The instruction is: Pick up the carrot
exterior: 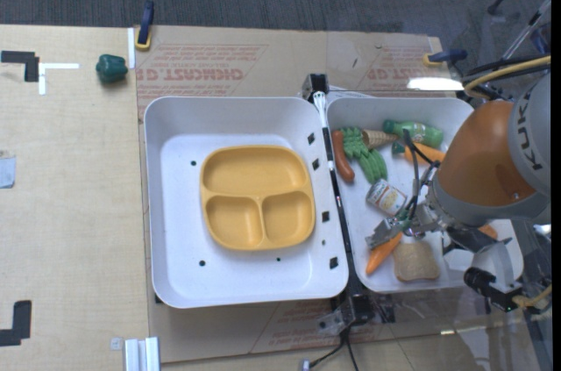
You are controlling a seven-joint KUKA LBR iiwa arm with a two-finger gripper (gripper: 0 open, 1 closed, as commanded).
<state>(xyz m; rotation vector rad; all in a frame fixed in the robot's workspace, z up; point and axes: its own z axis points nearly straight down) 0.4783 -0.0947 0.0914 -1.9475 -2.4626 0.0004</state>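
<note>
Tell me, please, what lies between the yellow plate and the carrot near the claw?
In the camera view, between the yellow plate and the carrot lie bare white bin floor and the two bins' adjoining walls; no loose object sits there.

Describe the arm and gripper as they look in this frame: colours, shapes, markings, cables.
The arm is a rounded grey body with a broad orange band above the wrist and part of dark lettering on its grey shell. Below the band sits a grey wrist section with thin dark cables running along it. The gripper is small, metallic grey and dark.
</note>
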